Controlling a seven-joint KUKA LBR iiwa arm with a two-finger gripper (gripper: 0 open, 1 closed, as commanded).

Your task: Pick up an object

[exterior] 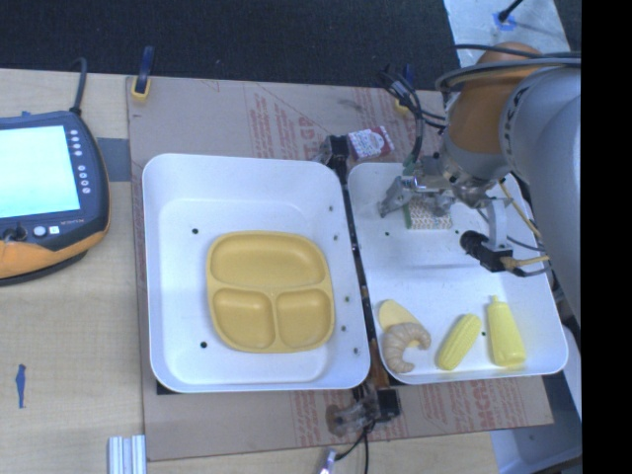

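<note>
From the camera view, the bench carries two white bins side by side. The left bin (pixel 168 265) holds a yellow divided tray (pixel 269 290) lying flat in the middle. The right bin (pixel 434 265) holds four small things along its near edge: a croissant (pixel 405 346), a pale yellow piece (pixel 395 313) touching it, a corn cob (pixel 459 341) and a yellow bottle (pixel 505 331).

The gripper (pixel 423 208) is low at the far end of the right bin, well apart from these things. A small speckled block seems to sit at its tip, but I cannot tell if the claw is apart or clamped on it.

I judge the step is the reach or the grasp itself. The next move calls for a lift straight up, to prove if something is really held.
</note>
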